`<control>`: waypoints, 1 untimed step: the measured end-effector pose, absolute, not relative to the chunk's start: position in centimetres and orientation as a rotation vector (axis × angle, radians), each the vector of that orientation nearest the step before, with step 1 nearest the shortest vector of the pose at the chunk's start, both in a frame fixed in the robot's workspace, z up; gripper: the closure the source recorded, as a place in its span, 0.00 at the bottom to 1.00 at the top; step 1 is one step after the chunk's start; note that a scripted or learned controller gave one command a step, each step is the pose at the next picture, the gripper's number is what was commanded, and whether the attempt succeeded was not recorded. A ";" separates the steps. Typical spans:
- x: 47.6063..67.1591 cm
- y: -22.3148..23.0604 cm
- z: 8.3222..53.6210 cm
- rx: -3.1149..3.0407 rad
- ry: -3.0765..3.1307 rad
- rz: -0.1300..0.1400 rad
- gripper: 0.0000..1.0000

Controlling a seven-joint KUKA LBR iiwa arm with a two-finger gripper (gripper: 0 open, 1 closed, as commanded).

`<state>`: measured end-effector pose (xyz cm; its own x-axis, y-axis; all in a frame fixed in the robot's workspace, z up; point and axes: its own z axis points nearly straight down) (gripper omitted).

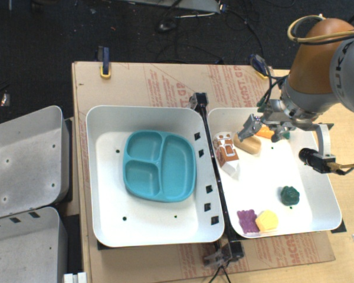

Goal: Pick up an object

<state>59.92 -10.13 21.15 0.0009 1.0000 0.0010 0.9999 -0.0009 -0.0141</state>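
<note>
Pincer (255, 127) spread wide above a tan block (249, 145) in the right bin (318, 217); it should descend straight, centred, before closing.

Two bins side by side on the bench. Left bin (100, 158): a divided tray (160, 165) lies near its middle. Right bin (318, 199): a carton (226, 148) against the left wall, a bread-like piece (249, 145) just right of it. My gripper (255, 124) hangs over that piece (contact unclear). Small round object (290, 195) further front, toward the right. Front edge: two blocks (258, 220) touching, side by side.
</note>
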 end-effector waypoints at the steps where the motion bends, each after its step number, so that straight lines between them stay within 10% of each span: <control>1: 60.2 -10.1 22.0 -2.220 -2.222 0.001 0.00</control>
